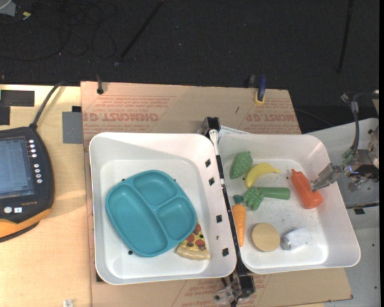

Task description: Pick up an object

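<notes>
We see the end effector (321,180) at the right white bin's (336,235) edge, just beside the orange-red plastic cylinder (305,190); grip state indiscernible. Approach step; next, we judge, closing squarely on it.

I reach in from the right edge of the view, low and nearly level. My claw (321,180) points leftward, its thin grey tip angled slightly down. Behind it my wrist is a tangle of metal parts and cables, too cluttered and small to tell how my fingers stand.
</notes>
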You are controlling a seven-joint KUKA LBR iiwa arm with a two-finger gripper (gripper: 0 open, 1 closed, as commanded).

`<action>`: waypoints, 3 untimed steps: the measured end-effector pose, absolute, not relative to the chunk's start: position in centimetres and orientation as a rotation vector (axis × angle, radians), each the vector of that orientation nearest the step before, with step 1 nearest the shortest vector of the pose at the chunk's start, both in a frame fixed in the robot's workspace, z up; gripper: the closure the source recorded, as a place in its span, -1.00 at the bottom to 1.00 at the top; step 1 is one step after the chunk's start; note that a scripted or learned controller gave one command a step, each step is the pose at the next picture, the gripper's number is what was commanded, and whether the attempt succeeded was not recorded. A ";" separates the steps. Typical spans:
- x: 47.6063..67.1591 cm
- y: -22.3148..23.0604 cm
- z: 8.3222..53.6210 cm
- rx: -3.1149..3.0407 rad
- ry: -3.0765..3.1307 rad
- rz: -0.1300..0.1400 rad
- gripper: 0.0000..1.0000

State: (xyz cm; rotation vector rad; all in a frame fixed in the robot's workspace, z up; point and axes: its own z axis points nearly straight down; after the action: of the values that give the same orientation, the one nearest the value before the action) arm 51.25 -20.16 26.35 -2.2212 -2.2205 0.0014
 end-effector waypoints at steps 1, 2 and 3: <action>53.3 -21.2 14.8 -2.214 -2.217 0.007 -1.00; 60.0 -21.3 8.6 -2.222 -2.227 -0.004 -1.00; 59.6 -21.4 9.8 -2.220 -2.220 0.001 1.00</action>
State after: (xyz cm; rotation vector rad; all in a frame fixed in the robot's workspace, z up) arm 59.62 -21.36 9.76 -2.2195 -2.2201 0.0013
